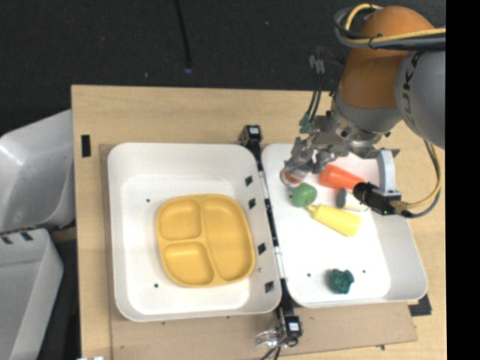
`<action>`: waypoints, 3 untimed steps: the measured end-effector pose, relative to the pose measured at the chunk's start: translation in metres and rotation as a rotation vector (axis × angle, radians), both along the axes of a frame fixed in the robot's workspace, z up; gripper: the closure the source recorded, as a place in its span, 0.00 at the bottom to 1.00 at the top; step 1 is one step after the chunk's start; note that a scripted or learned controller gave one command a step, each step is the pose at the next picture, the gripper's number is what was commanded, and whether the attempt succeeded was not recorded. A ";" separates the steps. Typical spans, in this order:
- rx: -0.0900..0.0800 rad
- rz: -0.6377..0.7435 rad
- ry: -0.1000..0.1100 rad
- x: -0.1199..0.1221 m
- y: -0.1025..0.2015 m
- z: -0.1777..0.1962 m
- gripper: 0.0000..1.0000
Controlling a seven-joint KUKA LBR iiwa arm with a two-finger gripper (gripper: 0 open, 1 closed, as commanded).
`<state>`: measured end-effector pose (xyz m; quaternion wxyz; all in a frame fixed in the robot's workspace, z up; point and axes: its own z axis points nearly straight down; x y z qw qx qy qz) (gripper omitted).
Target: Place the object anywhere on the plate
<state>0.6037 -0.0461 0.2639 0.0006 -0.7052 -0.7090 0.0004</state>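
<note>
The plate (204,240) is the landmark here: a yellow plate with three compartments, lying flat in the middle of the left bin (135,291). All three of its compartments are bare yellow, and the white floor of the left bin runs around it on every side.

Right of the plate, across the seam where the two bins meet, lies the right bin (397,283). The things in it are all well apart from the plate. Nearest to the plate is a small green ball (304,195), up near the far left corner of the right bin. Just right of the ball, and a little nearer the camera, lies a yellow bottle-shaped toy (337,219), tilted with its narrow end toward the ball. Farther from the plate, beyond the ball, a red-orange piece (341,176) lies on its side, partly under the arm. Toward the near edge of the right bin, lower right of the plate, sits a dark teal lump (340,280) on its own.

The gripper (294,173) hangs over the far left corner of the right bin, just above the green ball, at the end of the grey and orange arm (379,73). Whether its claw is apart or together cannot be told.
</note>
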 end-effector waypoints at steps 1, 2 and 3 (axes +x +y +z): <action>0.000 -0.001 0.001 -0.024 0.039 -0.013 1.00; 0.000 -0.001 0.000 -0.047 0.075 -0.017 1.00; 0.001 0.001 0.000 -0.069 0.113 -0.014 1.00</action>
